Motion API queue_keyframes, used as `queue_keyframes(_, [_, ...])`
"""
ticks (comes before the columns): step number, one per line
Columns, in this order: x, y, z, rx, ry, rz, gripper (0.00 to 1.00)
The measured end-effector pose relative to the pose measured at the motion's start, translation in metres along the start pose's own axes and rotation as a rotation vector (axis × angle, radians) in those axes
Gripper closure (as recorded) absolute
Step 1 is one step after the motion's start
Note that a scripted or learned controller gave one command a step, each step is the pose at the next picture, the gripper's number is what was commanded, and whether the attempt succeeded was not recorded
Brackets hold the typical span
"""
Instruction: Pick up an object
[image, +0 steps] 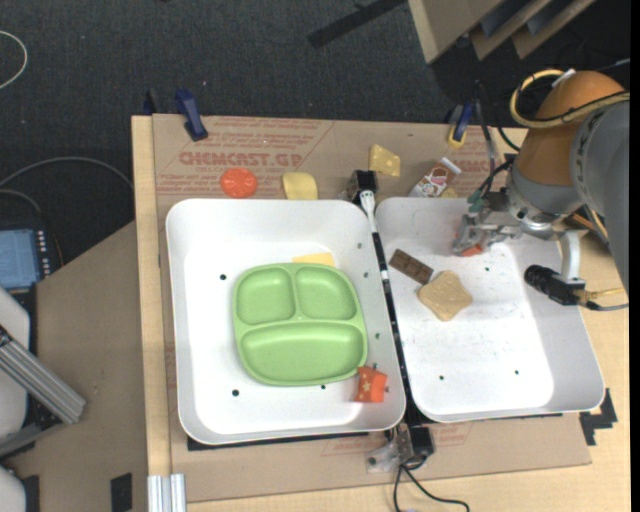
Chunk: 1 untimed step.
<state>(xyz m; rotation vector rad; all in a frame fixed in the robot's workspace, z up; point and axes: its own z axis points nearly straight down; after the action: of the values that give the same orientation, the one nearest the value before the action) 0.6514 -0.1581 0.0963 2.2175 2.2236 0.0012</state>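
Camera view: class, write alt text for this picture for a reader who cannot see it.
A grey and orange robot arm's claw hangs over the top of the right bin, which holds a tan bread slice and a brown bar. The left bin holds a green divided plate and a small orange toy.

A brown board (300, 140) with red letters lies flat on a dark grey carpet floor (90, 60). Blue clips (190, 113) hold its far edge. A thin white wire (18, 45) curls on the floor at the top left, and the light is bright and even.
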Motion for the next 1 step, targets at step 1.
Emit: queue_keyframes(1, [0.0484, -0.0420, -0.0927, -0.002, 0.002, -0.002, 1.00])
